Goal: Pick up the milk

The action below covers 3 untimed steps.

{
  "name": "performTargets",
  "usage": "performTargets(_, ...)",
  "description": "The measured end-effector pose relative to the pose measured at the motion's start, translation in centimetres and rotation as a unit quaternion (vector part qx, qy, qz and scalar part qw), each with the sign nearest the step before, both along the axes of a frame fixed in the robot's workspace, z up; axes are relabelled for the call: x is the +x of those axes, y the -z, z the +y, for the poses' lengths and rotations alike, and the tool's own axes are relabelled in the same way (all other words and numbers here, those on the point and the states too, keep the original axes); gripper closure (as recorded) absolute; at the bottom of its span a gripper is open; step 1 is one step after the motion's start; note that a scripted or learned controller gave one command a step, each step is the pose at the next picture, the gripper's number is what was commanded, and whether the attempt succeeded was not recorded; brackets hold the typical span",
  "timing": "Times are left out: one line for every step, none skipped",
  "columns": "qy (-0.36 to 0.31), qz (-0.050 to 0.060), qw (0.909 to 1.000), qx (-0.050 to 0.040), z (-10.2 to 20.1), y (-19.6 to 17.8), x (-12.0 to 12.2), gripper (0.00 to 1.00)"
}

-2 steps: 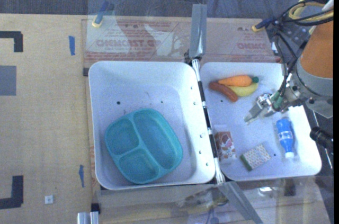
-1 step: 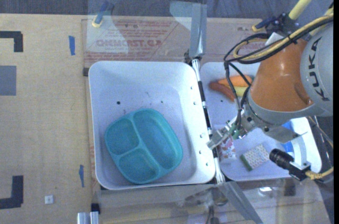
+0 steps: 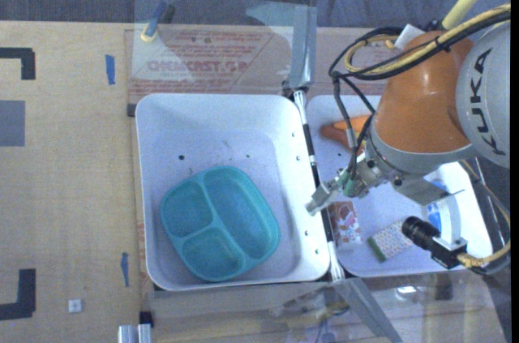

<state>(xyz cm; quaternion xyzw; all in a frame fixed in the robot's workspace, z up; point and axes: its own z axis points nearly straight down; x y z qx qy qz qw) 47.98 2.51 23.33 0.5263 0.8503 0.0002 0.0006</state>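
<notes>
Bench (image 3: 65, 171) — tan surface, black corner marks and short strips of blue tape (image 3: 109, 70) toward its left edge.

Left bin (image 3: 154, 116): one item, a teal divided plate (image 3: 219, 221). It lies flat in the near half of the bin, toward the near-left corner, with three compartments facing up. Nothing lies in any of them.

My gripper (image 3: 324, 200) hangs low over the line where the two bins meet, at the left edge of the right bin (image 3: 365, 262), about midway along that edge. Nothing shows in its grasp. Whether it stands wide or narrow I cannot tell; the tip is small and seen from above.

Right bin, left edge: a small red-and-white packet (image 3: 346, 223) lies flat just below my gripper in the view, and I cannot tell whether the two touch. An orange item (image 3: 347, 128) lies by the far-left corner, partly under my arm (image 3: 422, 106).

Right bin, near edge: a small grey-green checkered piece (image 3: 388, 242) lies flat, apart from the packet.

The milk (image 3: 439, 213) — a white-and-blue carton as far as it shows — sits by the right edge of the right bin, partly covered by my wrist hardware and well apart from my gripper. It rests in the bin, not picked up.
</notes>
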Motion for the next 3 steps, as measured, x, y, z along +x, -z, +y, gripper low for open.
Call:
performTargets(-0.088, -0.001, 0.9961, -0.0002, 2.7, 3.4, 7.7, 1.00)
performTargets(-0.220, -0.002, 0.9756, -0.0010, -5.9, 1.4, 7.7, 1.00)
performTargets(-0.247, 0.000, 0.9690, 0.0002, -0.6, 4.8, 2.3, 1.00)
